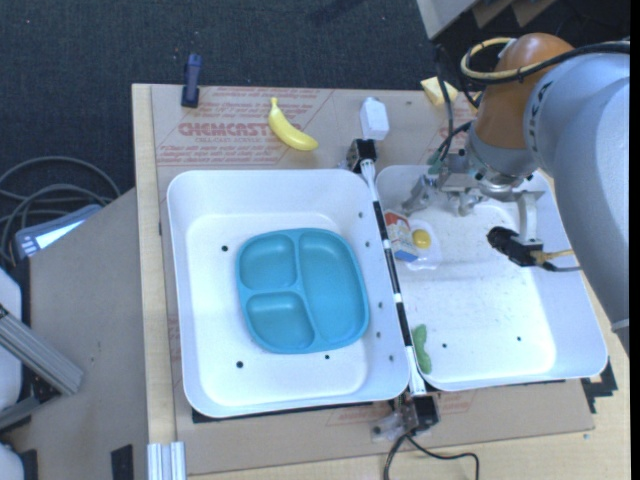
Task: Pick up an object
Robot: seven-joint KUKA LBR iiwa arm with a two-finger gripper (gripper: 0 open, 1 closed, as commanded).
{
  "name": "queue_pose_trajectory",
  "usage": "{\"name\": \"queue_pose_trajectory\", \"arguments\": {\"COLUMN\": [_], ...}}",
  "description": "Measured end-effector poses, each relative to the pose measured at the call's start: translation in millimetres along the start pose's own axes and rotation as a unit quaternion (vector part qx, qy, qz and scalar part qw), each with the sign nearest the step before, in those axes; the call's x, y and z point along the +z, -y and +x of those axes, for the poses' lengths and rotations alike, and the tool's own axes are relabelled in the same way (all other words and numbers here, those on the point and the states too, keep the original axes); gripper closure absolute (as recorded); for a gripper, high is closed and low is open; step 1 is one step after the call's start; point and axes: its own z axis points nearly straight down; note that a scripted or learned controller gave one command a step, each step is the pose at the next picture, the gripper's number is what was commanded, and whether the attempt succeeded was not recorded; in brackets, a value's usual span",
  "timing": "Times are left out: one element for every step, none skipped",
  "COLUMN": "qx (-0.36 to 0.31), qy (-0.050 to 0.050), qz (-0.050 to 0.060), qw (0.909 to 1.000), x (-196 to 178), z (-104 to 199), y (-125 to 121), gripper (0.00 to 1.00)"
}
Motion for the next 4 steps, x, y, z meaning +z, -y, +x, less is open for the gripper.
{"name": "queue_pose_trajectory", "arguments": {"qx": [0.0, 0.0, 0.0, 0.0], "qy": [-0.001, 0.0, 0.0, 0.0], "qz": [0.002, 0.0, -0.001, -0.001], "qw": [1.0, 1.0, 1.0, 1.0], "x": [1, 1, -10, -10], "z": [10, 13, 13, 13], "y": [43, 23, 22, 23], "gripper": [0.0, 0.0, 1.0, 0.0]}}
